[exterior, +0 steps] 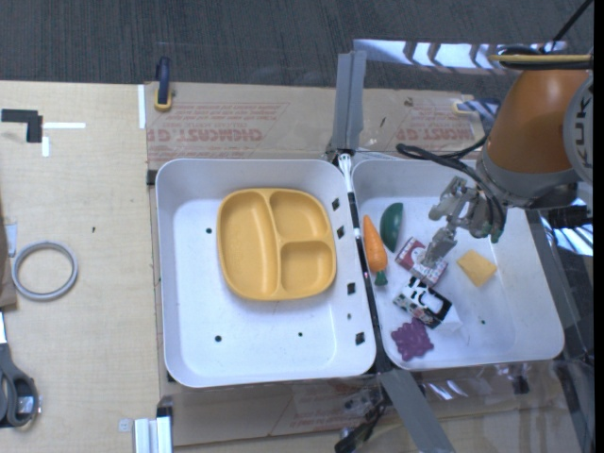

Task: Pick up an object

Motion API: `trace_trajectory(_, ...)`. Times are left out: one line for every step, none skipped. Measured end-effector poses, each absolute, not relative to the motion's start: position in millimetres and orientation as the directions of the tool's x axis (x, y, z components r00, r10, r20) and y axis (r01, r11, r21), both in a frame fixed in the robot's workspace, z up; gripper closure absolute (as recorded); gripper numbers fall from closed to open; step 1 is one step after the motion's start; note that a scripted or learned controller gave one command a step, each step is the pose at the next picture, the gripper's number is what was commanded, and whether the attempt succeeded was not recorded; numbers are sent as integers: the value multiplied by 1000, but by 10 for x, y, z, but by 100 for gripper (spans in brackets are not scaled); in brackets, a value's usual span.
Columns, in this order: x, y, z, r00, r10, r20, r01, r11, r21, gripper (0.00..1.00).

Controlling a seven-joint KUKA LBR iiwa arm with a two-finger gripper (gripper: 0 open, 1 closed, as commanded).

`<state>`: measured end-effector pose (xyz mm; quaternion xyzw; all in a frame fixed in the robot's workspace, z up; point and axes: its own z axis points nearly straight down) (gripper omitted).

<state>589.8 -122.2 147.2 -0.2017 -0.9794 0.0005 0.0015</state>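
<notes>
End effector (436, 256) low over small red packet (409, 251), right bin (528, 333).

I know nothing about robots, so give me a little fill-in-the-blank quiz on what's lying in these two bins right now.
1. The yellow divided plate lies in the ____ bin as the camera sees it.
2. The plate has ____ compartments.
3. The toy carrot in the right bin is coloured ____.
4. The claw hangs over the ____ bin as the camera sees it.

Missing words: left; three; orange; right
</notes>
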Motion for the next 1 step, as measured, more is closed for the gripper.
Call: trace_trajectory(6303,-1066,896,-844,536,1,536,844,-1,0)
